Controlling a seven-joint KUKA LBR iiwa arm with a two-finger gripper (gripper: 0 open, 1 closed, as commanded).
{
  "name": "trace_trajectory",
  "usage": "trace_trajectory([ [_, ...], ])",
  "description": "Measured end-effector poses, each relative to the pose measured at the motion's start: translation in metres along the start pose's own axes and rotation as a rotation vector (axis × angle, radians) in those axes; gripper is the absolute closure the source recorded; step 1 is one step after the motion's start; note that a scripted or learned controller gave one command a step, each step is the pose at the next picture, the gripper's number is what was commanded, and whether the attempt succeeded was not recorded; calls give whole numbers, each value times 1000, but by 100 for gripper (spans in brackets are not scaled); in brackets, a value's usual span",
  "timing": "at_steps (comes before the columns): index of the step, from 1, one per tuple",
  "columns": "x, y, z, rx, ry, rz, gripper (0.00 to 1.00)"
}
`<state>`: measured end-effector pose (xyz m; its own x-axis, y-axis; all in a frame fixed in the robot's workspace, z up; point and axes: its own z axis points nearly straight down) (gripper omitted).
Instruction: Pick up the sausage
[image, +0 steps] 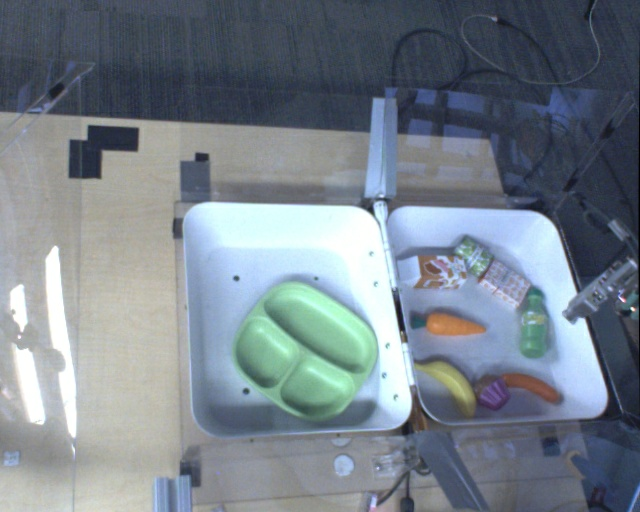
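While the sausage (532, 387) lies in the right bin's (560, 235) near corner, the claw (600, 293) hangs outside that bin's right wall.

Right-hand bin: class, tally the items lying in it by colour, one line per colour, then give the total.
Orange: 2, carrot and sausage
Yellow: 1, banana
Green: 1, bottle
Purple: 1, small piece
Multicoloured: 2, carton and box
Total: 7
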<state>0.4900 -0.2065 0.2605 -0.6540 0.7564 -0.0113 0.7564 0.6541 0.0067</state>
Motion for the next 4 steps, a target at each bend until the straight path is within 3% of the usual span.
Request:
trace_trajectory([
  [4, 0, 0, 0, 1, 1, 152, 100],
])
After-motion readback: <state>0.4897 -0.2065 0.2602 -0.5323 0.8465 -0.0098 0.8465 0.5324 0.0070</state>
